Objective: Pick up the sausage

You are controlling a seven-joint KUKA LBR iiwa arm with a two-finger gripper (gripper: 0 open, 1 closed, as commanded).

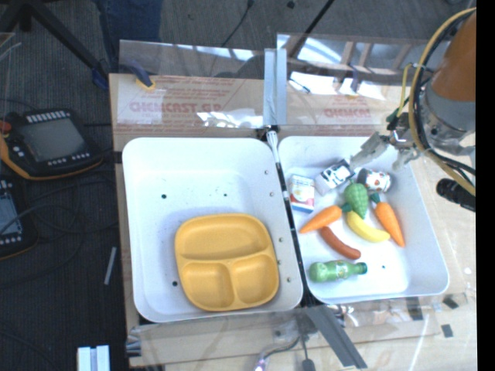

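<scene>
Sausage (340, 243): right bin (426, 265), between carrot (320, 219) and green bottle (336, 270). Pincer (384, 152): above bin's far side, fingers spread wide, nothing between.

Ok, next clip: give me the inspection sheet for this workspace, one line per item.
Surface: two white bins; left bin holds a yellow divided plate.
Job's things: sausage lies flat in the right bin, untouched, between banana and green bottle.
Clutter: two carrots, green vegetable, small cartons, all apart from the plate.
Grippers: gripper over the right bin's far side, short of the sausage.
Cables: yellow-black bundle along the arm.
Surroundings: teach pendant on the floor at left.
</scene>
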